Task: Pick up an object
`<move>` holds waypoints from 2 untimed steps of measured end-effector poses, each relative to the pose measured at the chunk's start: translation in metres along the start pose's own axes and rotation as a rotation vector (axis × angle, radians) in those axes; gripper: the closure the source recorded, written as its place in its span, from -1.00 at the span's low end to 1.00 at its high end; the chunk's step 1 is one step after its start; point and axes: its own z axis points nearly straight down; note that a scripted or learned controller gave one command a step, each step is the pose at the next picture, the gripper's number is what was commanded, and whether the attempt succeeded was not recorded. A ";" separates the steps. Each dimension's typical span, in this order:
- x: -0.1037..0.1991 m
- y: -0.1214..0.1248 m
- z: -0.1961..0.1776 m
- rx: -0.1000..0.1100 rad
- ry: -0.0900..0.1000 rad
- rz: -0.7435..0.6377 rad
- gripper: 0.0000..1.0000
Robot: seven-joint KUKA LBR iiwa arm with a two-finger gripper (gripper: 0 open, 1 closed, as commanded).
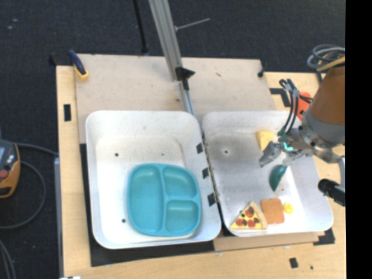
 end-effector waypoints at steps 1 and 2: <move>0.000 0.001 -0.001 -0.003 -0.001 0.000 -1.00; 0.000 0.006 0.042 0.000 -0.001 0.001 -1.00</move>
